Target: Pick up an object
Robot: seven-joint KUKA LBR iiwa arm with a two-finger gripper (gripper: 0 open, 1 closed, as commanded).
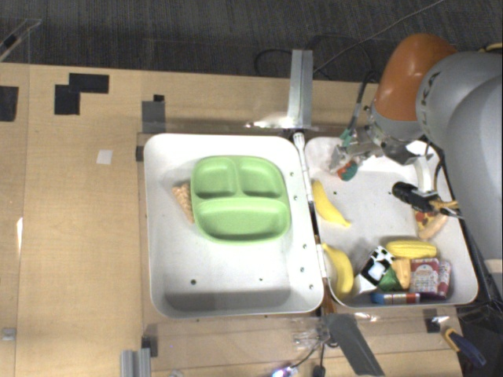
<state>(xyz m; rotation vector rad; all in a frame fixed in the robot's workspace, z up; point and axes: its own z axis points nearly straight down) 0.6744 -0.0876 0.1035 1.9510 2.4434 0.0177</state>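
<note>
I hover my gripper [346, 162] over the upper right of the frame, in the right bin [369, 203]; I cannot tell its state. Nothing is picked yet. Nearest is a banana [328, 204], just below-left; next I must descend onto it.

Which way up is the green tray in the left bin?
Right way up: the green tray lies flat in the left bin, its three compartments facing the camera.
</note>
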